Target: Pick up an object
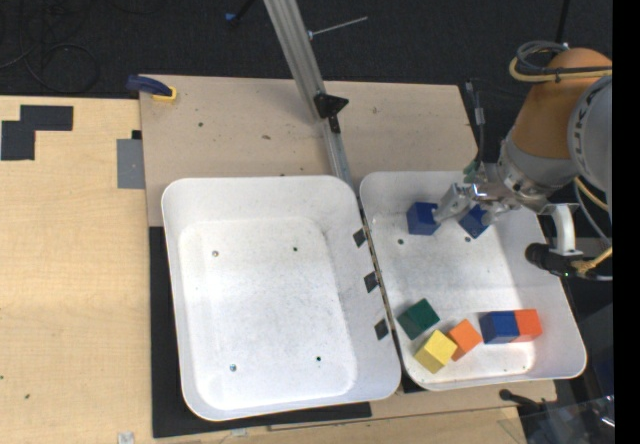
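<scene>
My gripper (471, 204) hangs over the far part of the right bin (560, 357), reaching in from the right. A small blue block (475, 224) sits directly under its tip, partly covered by it. Whether the block is gripped or just lies on the bin floor beneath it I cannot tell. A second blue cube (422, 218) rests just left of the gripper, apart from it.
Near the right bin's front edge lie a green cube (418, 316), a yellow cube (436, 350), an orange cube (465, 336), a blue cube (499, 327) and another orange cube (528, 323). The left bin (180, 202) adjoins. A slanted metal bar (295, 42) rises behind the bins.
</scene>
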Controlling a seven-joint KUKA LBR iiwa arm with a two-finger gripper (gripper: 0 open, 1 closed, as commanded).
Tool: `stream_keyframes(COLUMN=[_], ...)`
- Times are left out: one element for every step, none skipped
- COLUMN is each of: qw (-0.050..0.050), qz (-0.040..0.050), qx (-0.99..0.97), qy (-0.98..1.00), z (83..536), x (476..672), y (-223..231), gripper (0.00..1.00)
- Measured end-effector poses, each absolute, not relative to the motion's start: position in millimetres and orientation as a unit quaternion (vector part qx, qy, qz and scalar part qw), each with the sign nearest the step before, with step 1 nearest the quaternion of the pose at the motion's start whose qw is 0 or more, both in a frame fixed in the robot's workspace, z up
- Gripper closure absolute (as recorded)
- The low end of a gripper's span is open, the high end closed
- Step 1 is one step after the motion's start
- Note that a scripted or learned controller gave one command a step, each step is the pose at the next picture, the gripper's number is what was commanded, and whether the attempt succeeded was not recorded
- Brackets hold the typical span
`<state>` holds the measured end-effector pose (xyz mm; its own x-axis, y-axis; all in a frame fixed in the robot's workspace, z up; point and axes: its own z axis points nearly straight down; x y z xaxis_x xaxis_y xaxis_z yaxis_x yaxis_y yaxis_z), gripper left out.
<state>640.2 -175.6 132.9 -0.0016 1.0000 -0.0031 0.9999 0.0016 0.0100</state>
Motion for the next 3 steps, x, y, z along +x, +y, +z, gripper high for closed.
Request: stream_keyframes(qw=[0.009, 0.01, 0.002], qz=[0.0048, 0.0053, 0.0011], qx=[0.706, 0.707, 0.707], qy=[0.708, 0.708, 0.707], z=[127, 138, 199], x=[643.8, 644.6, 640.0], y=[-177, -178, -176], gripper=[0.0, 1.0, 1.0])
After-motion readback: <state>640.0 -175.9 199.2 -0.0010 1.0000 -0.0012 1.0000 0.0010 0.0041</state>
